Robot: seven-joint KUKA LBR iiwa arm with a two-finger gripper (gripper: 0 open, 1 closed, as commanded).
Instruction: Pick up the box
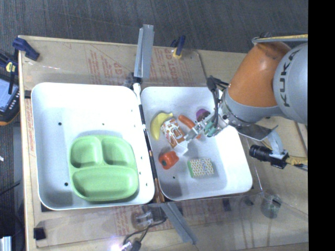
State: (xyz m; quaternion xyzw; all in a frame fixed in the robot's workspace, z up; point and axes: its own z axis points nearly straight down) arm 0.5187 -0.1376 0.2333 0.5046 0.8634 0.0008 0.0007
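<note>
- Right now the gripper (201,130) sits low over the right bin (230,184), reaching in from the right, with its tip just beside the box (173,132)
- Whether the gripper is grasping the box or is released cannot be told from this slanted view; the metal tip is small and blurred against the clutter
- One box: a small carton with orange and white print, lying tilted in the upper middle of the right bin, between the banana (159,123) and the gripper tip
- One banana, yellow, curved, touching the left side of the box, near the wall that the bins share
- One carrot-like orange piece (186,121), lying just above and to the right of the box, next to the gripper tip
- One purple item (202,113), partly hidden behind the gripper, toward the back of the right bin; what it is cannot be told
- One red tomato-like item (168,159), with a green top, lying below the box and apart from it
- One pale green sponge-like block (201,167), with a dotted face, to the right of the red item, near the front of the right bin
- Two white bins side by side; the left bin (47,140) holds one green divided tray (103,168), with three compartments, in its front half
- One grey arm with an orange band (256,80) stands over the right edge of the right bin
</note>
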